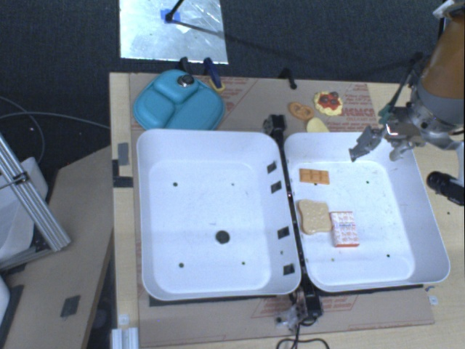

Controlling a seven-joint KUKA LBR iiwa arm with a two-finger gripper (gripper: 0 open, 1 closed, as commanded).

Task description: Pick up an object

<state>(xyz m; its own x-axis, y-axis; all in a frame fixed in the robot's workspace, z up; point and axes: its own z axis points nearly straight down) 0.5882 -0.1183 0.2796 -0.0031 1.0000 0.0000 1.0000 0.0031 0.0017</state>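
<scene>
- Camera view — the gripper (pixel 378 142) hangs above the right bin (pixel 407 267) far rim, whether its jaws are released or clenched I cannot tell.
- 3 candidates lie grouped mid-bin for easy reach: orange cracker (pixel 314 176), bread slice (pixel 314 216), small red-and-white box (pixel 344 229).

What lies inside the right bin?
Inside the right bin: an orange cracker, a bread slice and a small red-and-white packet touching it. Nothing visibly covers them; their undersides are hidden.
</scene>
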